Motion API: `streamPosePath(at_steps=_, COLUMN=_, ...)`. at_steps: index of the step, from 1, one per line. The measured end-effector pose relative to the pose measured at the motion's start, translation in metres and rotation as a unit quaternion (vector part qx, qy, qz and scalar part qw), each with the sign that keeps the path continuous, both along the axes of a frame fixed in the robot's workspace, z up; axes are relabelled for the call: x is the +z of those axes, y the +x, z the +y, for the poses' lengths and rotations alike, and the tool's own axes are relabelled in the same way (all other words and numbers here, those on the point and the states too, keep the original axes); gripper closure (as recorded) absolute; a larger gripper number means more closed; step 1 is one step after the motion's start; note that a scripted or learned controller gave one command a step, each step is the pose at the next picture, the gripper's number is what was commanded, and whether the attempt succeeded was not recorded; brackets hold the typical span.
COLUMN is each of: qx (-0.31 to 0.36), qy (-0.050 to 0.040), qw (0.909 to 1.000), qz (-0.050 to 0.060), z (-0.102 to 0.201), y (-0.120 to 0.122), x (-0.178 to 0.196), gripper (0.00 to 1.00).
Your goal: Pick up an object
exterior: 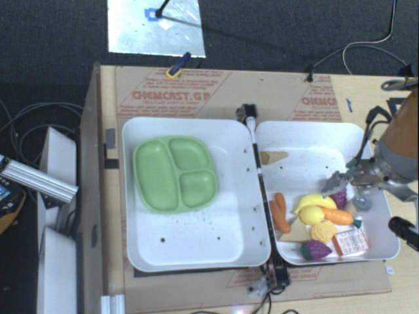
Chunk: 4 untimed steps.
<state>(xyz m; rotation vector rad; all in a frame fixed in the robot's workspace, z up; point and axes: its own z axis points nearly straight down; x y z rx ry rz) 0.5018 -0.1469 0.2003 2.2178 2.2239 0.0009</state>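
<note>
A green tray (175, 173) is lying in the left bin (141, 250); toy food (317, 218) is sitting piled in the right bin's (308, 139) near corner. The hand (342, 180) is hovering just beyond the pile, and whether it is released or clenched I cannot tell. Nothing looks lifted; the pick seems still ahead.

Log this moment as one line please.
tool: over right bin, above toy food pile | grip: unclear | green plate: left bin | pick: not yet done
</note>
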Motion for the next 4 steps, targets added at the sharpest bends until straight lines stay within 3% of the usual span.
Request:
streamPosePath(at_steps=1, qx=0.000, qy=0.0004, qw=1.0000, qz=0.001, z=0.048, y=-0.015, x=-0.069, gripper=0.00)
streamPosePath(at_steps=2, qx=0.001, qy=0.0004, qw=1.0000, qz=-0.001, z=0.114, y=-0.014, x=-0.016, gripper=0.00)
streamPosePath(at_steps=3, qx=-0.001, qy=-0.0005, qw=1.0000, qz=0.000, z=0.047, y=0.011, x=-0.116, gripper=0.00)
streamPosePath(at_steps=4, qx=-0.001, qy=-0.0013, qw=1.0000, qz=-0.002, z=-0.030, y=0.041, x=-0.037, gripper=0.00)
